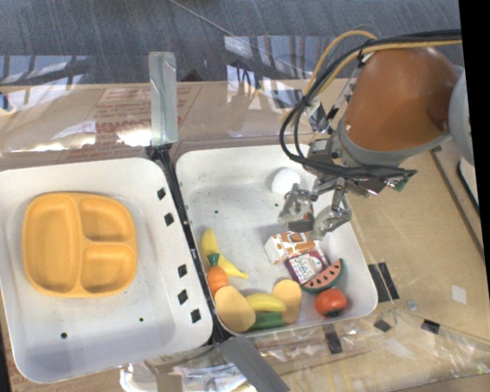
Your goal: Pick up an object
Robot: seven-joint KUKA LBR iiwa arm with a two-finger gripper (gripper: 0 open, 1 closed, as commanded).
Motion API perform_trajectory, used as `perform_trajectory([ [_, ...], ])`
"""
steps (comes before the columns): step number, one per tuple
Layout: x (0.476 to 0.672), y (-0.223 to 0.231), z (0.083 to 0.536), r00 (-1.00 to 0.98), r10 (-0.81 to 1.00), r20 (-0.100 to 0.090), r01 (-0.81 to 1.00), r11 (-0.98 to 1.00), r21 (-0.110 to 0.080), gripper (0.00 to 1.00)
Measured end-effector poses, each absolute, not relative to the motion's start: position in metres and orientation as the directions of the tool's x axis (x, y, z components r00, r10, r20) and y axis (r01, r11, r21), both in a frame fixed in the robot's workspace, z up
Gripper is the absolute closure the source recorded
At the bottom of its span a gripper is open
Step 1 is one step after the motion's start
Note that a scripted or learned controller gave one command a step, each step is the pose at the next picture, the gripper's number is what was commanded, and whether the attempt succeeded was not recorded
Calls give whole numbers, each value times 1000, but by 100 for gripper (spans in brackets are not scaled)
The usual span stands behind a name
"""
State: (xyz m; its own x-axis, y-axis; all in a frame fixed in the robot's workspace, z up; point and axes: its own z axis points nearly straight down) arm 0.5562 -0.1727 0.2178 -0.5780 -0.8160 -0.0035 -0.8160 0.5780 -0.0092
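Observation:
My gripper (316,210) hangs over the upper right part of the right bin (225,175), its two metal fingers apart with nothing between them. Just below the fingertips lies a small orange-and-white packet (289,246), with a purple-and-white packet (306,267) beneath it. A watermelon slice (327,277) and a tomato (330,302) sit near the bin's lower right corner. A white ball-like object (283,179) rests to the upper left of the gripper. Along the bin's lower left lie a yellow corn-shaped toy (209,242), an orange (217,279), a banana (264,302) and tan pieces (232,309).
The left bin (95,346) holds a yellow divided plate (78,243). A black divider (179,232) separates the two bins. Cables (320,78) loop from the orange wrist band (396,97) over the right bin's upper edge. Tape and plastic wrap lie below the bins.

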Motion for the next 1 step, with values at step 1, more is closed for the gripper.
perform_trajectory([
  [1,633,-208,225,-339,-941,-2,-941,339,-1,100],
])
